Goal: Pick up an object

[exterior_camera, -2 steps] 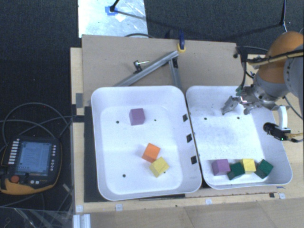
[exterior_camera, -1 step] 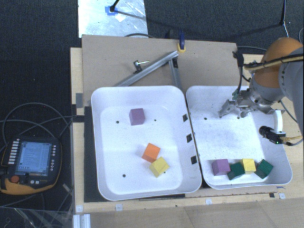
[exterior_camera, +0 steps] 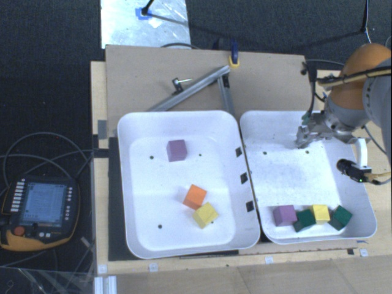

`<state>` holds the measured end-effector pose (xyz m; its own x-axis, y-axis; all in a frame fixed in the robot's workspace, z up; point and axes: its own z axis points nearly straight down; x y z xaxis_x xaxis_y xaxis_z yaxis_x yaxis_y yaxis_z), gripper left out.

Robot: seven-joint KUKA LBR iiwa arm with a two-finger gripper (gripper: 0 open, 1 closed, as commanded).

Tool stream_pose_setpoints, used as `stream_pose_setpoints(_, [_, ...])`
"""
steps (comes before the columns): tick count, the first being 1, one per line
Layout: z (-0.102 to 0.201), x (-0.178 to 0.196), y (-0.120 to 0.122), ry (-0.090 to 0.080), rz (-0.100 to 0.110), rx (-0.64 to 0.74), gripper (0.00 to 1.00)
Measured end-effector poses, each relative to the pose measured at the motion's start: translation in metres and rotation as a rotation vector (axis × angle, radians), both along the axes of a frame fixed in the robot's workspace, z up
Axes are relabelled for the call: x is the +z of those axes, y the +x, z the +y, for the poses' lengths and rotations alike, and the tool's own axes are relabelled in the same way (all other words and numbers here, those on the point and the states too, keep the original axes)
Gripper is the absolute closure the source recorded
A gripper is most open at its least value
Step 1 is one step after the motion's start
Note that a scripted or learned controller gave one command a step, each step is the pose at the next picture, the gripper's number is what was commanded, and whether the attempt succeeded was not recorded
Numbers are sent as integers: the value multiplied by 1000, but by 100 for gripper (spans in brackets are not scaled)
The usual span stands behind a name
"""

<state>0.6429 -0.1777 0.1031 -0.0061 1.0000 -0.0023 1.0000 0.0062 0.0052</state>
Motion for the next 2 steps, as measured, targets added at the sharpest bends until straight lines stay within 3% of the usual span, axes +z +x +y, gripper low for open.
stream_pose_setpoints(2, [8,113,8,0,-3,0,100])
